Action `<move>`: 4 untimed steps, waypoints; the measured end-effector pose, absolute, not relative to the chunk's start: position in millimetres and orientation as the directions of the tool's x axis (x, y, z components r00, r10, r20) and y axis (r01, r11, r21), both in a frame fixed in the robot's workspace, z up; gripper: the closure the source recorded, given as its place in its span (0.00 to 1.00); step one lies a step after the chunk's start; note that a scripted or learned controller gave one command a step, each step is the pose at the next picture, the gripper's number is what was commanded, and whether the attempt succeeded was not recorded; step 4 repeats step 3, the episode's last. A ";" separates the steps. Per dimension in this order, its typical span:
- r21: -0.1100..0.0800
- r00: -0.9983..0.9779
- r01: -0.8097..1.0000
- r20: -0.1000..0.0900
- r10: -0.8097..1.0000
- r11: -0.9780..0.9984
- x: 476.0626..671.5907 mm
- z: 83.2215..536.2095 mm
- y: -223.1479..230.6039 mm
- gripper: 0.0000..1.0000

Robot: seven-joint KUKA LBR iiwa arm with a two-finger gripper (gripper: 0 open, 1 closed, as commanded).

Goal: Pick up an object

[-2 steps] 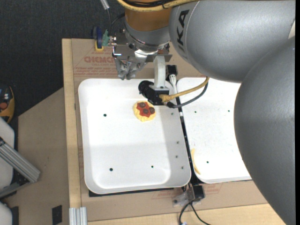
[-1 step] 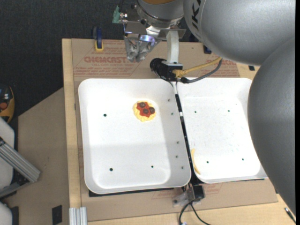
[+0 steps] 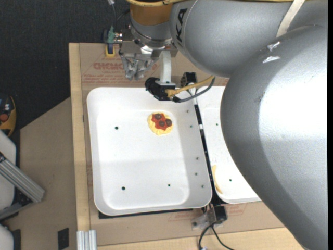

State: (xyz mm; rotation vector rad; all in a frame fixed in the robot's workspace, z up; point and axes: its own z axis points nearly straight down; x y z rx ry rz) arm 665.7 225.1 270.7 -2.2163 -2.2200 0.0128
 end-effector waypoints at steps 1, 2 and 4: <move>0.007 -0.001 1.000 0.002 1.000 0.001 666.9 341.9 224.6 1.00; -0.008 0.000 1.000 -0.002 1.000 0.000 665.1 265.2 224.6 1.00; 0.009 -0.001 1.000 0.003 1.000 0.001 667.1 341.3 224.7 1.00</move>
